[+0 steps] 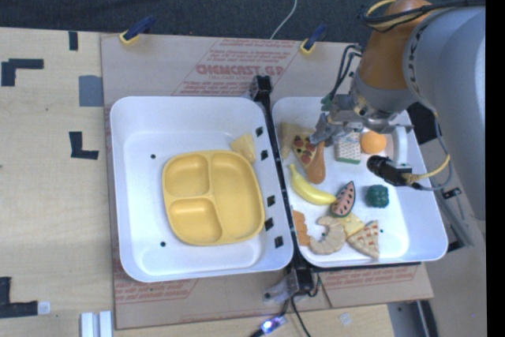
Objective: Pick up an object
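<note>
Now the gripper (325,130) hangs low in the right bin (418,237), over the toy food. Whether its claw is apart or together, I cannot tell.

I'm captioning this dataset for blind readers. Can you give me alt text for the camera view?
A grey robot arm reaches from the right, its gripper low over toy food in the right bin: a banana, watermelon slice, orange and more. The left bin holds a yellow divided tray.
</note>
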Robot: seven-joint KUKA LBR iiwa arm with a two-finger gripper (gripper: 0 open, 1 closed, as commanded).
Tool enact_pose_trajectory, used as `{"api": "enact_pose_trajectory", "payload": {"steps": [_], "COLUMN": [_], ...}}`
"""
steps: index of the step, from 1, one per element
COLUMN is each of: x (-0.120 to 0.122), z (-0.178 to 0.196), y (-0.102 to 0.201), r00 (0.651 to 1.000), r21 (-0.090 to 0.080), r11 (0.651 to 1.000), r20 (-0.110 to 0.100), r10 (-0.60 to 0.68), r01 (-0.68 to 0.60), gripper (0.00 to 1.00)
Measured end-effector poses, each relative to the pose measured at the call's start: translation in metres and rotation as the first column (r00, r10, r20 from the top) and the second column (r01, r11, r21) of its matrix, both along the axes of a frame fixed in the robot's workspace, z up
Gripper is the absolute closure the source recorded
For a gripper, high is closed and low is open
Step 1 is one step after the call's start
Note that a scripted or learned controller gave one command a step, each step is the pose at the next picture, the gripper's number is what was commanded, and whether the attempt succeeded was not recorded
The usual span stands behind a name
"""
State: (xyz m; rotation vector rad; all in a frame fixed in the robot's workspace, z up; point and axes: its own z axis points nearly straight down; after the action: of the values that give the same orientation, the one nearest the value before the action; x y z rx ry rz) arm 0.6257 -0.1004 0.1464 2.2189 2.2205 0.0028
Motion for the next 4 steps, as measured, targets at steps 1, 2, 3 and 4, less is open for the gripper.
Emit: {"api": "enact_pose_trajectory", "payload": {"steps": [1, 2, 3, 4], "x": [0.001, 0.002, -0.029, -0.041], "z": [0.042, 0.080, 0.076, 0.081], "y": [0.000, 0.000, 0.014, 0.018], "r00": [1.000, 1.000, 1.000, 1.000], "r21": [0.000, 0.000, 0.000, 0.000], "r11": [1.000, 1.000, 1.000, 1.000], "r20": [-0.001, 0.000, -0.006, -0.005], "r10": [0.001, 0.001, 0.000, 0.000], "r01": [-0.001, -0.001, 0.000, 0.000], "gripper": [1.00, 1.00, 1.00, 1.00]}}
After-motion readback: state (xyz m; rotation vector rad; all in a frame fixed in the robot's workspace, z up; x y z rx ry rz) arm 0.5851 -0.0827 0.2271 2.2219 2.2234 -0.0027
